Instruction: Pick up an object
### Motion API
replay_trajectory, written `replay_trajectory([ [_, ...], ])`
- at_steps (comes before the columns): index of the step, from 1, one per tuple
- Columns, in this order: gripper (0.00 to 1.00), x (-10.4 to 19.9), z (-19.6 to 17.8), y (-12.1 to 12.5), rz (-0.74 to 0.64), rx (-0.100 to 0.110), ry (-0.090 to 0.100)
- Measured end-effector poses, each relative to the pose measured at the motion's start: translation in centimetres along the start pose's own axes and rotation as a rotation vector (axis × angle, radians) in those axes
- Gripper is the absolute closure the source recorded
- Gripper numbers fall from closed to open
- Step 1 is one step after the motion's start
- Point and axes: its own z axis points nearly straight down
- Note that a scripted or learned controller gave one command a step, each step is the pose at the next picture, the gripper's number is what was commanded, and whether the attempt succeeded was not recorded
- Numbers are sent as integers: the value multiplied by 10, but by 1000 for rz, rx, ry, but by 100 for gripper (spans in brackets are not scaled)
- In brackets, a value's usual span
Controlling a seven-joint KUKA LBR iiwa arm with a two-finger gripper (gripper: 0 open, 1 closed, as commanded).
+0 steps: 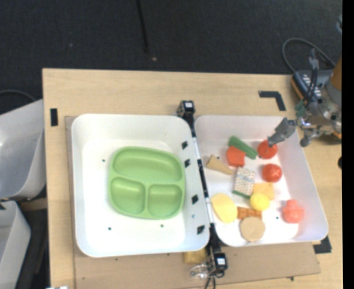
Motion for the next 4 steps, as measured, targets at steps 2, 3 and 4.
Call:
replay_trajectory([
  [2,0,93,180,-62,-3,5,3],
  [3,0,89,180,-84,2,3,1],
  [4,100,89,170,-82,12,-1,1],
])
